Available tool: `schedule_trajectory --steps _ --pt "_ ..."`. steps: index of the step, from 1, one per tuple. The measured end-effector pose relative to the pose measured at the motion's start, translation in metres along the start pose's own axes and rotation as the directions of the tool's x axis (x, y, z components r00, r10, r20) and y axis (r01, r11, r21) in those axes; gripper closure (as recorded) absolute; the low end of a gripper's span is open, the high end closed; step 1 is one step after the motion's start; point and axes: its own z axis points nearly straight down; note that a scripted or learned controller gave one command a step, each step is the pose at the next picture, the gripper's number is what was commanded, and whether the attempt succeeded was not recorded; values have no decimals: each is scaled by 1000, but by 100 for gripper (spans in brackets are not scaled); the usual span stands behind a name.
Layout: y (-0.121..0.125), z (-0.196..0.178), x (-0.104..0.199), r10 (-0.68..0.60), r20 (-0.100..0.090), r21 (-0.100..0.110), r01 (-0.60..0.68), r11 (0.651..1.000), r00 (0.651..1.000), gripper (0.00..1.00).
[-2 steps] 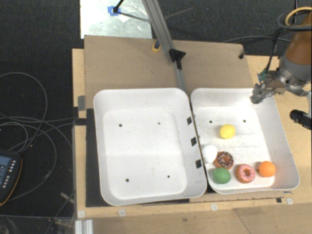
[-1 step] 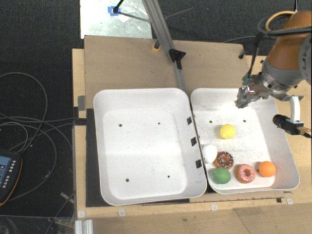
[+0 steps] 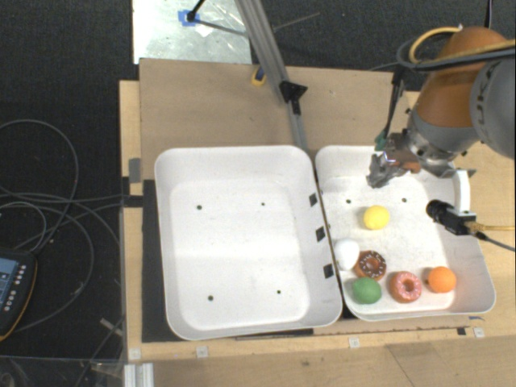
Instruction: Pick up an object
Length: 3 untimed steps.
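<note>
On the tan wooden table [image 3: 210, 107], the right shallow white plastic bin [image 3: 476, 285] holds a smooth round yellow ball [image 3: 376, 218] near the metal gripper [image 3: 380, 174], whose fingers' spread I cannot tell

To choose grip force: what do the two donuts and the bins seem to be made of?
Chocolate donut and pink donut: probably moulded toy plastic or rubber, their colours flat and uniform. Right bin and left bin: likely thin formed plastic, white, smooth, with rounded rims.
</note>
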Motion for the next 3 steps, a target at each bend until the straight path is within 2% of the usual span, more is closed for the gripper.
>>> schedule_trajectory --steps 1,2,3 --pt "-14 -18 49 -1 0 -1 1 1000 1000 100" --pt "-28 -12 102 -1 0 1 1 1000 1000 100" --pt "-45 -32 154 -2 -1 -2 2 1000 1000 100"
